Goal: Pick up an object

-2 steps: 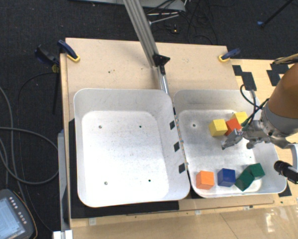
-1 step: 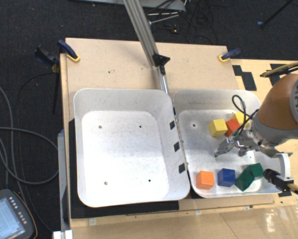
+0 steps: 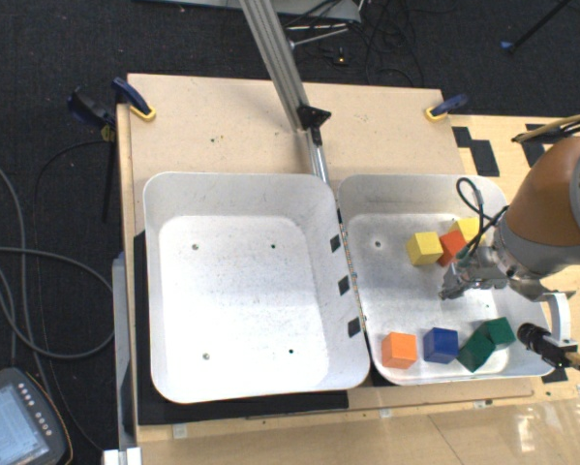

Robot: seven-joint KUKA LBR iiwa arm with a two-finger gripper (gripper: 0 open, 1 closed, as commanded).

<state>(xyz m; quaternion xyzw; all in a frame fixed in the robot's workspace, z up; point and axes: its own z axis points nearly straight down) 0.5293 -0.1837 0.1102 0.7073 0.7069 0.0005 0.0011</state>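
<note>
Arm: the grey arm with the orange band (image 3: 553,197) comes in from the right side and bends down over the right bin.
Gripper: the gripper (image 3: 461,281) is low inside the right bin, just beside the red block and near the yellow cube.
Jaws: I cannot tell if they are open or closed, because the dark parts are small and blurred; no object is seen between them.
Right bin: the right bin (image 3: 386,201) carries all the blocks.
Upper group: a yellow cube (image 3: 425,248) sits in the middle part; a red block (image 3: 451,244) is just beside it on the right, and a second yellow block (image 3: 469,229) is behind the red one, partly hidden by a black cable.
Lower row: an orange cube (image 3: 399,349), a blue cube (image 3: 442,345) and a green block (image 3: 485,343) stand along the near wall, close to each other.
Left bin: the left bin (image 3: 164,260) lies beside the right one, their edges touching in the middle.
Table: the table (image 3: 231,124) is a light wooden board under both bins.
</note>
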